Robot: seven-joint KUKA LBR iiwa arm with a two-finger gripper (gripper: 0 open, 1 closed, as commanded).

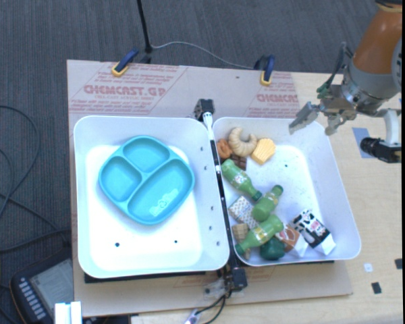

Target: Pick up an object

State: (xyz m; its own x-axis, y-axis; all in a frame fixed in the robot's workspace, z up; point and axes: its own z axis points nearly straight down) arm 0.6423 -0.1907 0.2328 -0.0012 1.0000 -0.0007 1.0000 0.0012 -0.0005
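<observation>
glossy green plastic bottles (256, 208) crowd the smooth white bin (337, 181) while the metal pincer (318, 121) hangs splayed wide, empty.

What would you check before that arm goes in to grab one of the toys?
1. Tool carrying nothing: ok, its fingers are spread with nothing between them.
2. Tool over the toy bin: not ok, it hangs above the right bin at its far right corner rim, away from the toys.
3. Easy target: ok, the yellow cheese wedge lies at the heap's edge with bare floor to its right.
4. Crowding: not ok, the green bottles overlap other toys.
5. Left bin: ok, it holds a blue divided plate, well away from the arm.
</observation>
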